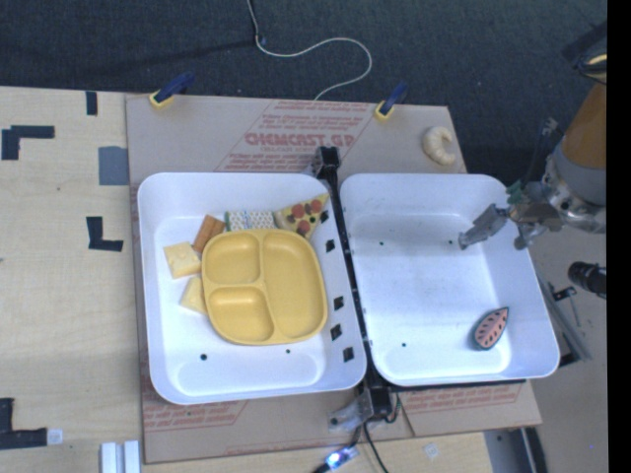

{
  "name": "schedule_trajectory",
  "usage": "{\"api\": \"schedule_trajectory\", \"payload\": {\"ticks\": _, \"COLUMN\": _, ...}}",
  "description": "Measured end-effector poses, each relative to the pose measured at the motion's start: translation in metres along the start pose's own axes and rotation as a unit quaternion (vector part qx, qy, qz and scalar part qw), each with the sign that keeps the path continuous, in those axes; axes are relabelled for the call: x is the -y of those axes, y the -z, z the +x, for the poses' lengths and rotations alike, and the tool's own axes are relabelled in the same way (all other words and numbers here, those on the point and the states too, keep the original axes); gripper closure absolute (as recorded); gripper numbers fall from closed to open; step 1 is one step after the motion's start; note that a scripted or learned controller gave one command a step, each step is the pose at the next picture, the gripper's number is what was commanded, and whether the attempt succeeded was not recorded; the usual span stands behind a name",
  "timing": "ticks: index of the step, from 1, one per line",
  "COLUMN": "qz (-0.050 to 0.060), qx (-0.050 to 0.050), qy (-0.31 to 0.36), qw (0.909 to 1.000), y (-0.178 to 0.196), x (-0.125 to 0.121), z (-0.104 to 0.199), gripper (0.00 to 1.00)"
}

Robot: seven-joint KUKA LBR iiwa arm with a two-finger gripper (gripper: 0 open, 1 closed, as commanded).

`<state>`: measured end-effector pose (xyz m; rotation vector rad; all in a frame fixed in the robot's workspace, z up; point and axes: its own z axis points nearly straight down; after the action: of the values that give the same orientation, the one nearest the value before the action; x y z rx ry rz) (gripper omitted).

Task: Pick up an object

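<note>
From above, the gripper hangs over the right bin's far right corner, its fingers spread apart and grasping nothing. One finger reaches leftward over the bin floor, the other sits at the rim. Below the fingers, well apart, a small orange, leaf-shaped toy lies on the floor near the bin's near right corner. Far to the fingers' left, in the left bin, a yellow tray lies flat with small food pieces tucked against its far and left edges.
</note>
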<state>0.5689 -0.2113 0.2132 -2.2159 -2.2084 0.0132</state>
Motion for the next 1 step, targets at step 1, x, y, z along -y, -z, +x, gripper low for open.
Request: {"api": "schedule_trajectory", "payload": {"ticks": 1, "qz": -0.007, "qx": 0.002, "qy": 0.002, "qw": 1.0, "y": 0.0085, "x": -0.0029, "z": 0.0007, "gripper": 0.0}}
